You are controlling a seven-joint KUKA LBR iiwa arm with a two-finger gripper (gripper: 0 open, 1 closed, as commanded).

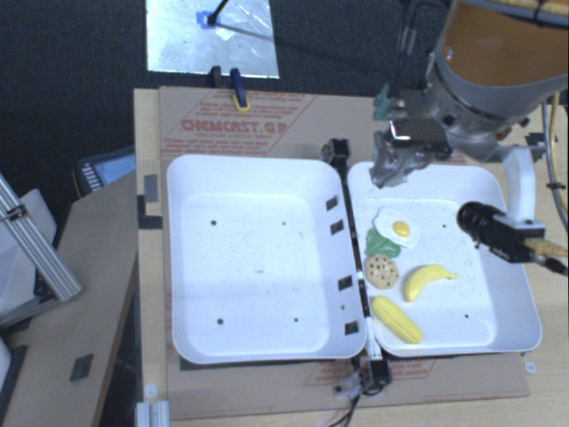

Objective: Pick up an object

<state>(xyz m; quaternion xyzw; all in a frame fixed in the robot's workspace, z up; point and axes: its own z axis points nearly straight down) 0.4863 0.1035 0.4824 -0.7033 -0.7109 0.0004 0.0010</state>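
1. Corn cob (396, 319) lies farthest below the tool (391, 169), beside the cookie (381, 272).
2. Fried egg (396, 229) sits just beneath the tool; descend straight there.
3. Banana (428, 282) lies right of it.
4. Whether the tool is released or clenched, I cannot tell.

Two smooth, matt white plastic bins (258, 265) sit on a printed brown cardboard sheet (236, 123), beyond it a crinkled shiny foil square (213, 25), beside glossy plastic-looking banana (427, 281).

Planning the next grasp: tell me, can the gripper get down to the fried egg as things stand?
Probably yes. The gripper hangs above the right bin's far end, and the fried egg lies uncovered just below, only touching the green piece.
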